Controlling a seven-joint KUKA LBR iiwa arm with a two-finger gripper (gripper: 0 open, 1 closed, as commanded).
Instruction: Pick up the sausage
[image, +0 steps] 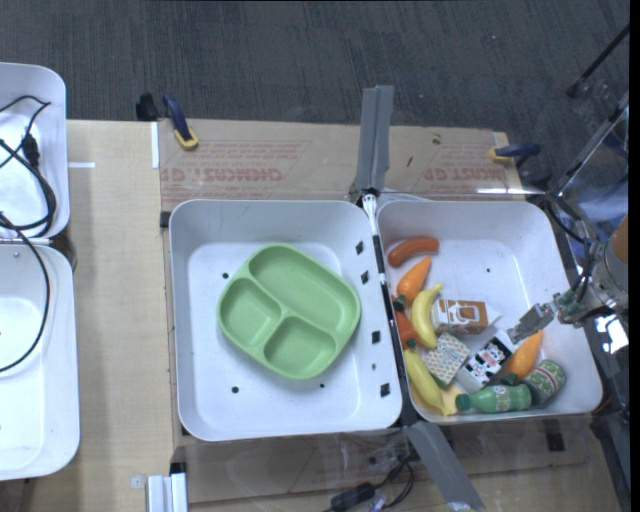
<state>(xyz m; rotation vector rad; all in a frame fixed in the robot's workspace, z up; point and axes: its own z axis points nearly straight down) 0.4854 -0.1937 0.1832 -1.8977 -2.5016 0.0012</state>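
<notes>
The sausage (413, 249) lies in the right bin (500, 215), up at about eleven o'clock within it, close to the divider wall; it is orange-red, lying nearly level with its right end tipped slightly up. Nothing rests on it. Just below it, at its six o'clock, sits one carrot (414, 277), and below that the first of two bananas (427, 314), curved and upright along the bin's left side. The second banana (424, 380) lies lower, toward the bin's seven o'clock corner. Between them and to the right are one small brown carton (462, 315), one checkered packet (446, 357), and one black-and-white carton (488, 362). A second carrot (525, 356) lies at about four o'clock in the bin, with one green bottle (498, 399) on its side along the bottom wall and one green can (545, 379) just beside it.

The gripper (532, 322) hangs over the bin's right side at three o'clock, well apart from the sausage, just above the second carrot. It is small and partly blurred here, so whether it is parted or closed I cannot tell; nothing is seen in it.

The left bin (200, 400) holds one green divided plate (289, 311) with three compartments, lying near its centre.
</notes>
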